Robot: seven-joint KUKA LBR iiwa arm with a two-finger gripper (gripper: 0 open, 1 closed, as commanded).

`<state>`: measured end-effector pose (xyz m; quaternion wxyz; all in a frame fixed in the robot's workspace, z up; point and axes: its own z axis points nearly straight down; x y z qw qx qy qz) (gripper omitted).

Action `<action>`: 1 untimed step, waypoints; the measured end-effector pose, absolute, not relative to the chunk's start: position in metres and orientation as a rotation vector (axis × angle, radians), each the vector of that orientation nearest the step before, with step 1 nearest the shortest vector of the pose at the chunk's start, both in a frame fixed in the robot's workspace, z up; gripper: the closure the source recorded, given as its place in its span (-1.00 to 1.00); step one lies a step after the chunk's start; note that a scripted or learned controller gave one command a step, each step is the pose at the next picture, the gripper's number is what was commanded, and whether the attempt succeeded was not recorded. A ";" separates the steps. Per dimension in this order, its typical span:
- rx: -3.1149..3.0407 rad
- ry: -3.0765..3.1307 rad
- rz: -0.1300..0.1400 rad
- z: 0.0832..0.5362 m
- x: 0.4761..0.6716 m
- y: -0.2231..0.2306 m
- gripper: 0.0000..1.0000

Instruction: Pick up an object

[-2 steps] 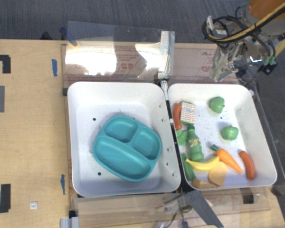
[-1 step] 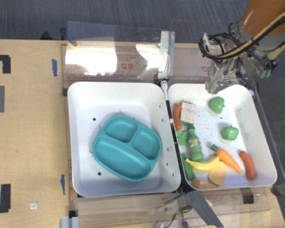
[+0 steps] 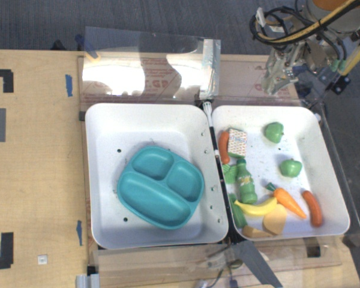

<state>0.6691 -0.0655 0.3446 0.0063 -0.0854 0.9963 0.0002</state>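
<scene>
My gripper (image 3: 278, 81) hangs above the bench behind the right bin's (image 3: 330, 161) far rim, open, with nothing between its fingers. The right bin holds toy food: a round green fruit (image 3: 274, 131), a green pepper (image 3: 291, 168), a carrot (image 3: 290, 201), a red sausage (image 3: 312, 207), a banana (image 3: 256, 207), a green bottle (image 3: 246, 182), a small printed box (image 3: 237, 142), a red-orange chili (image 3: 224, 147) and a tan wedge (image 3: 275, 221). All of them lie well in front of the gripper.
The left bin (image 3: 108, 137) holds a teal divided plate (image 3: 162, 186). A clear plastic sheet with a metal bracket (image 3: 209, 71) stands behind the left bin. Yellow and black cables (image 3: 288, 29) loop around the wrist.
</scene>
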 end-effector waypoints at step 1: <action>-0.281 3.111 -0.006 0.471 0.667 -0.100 1.00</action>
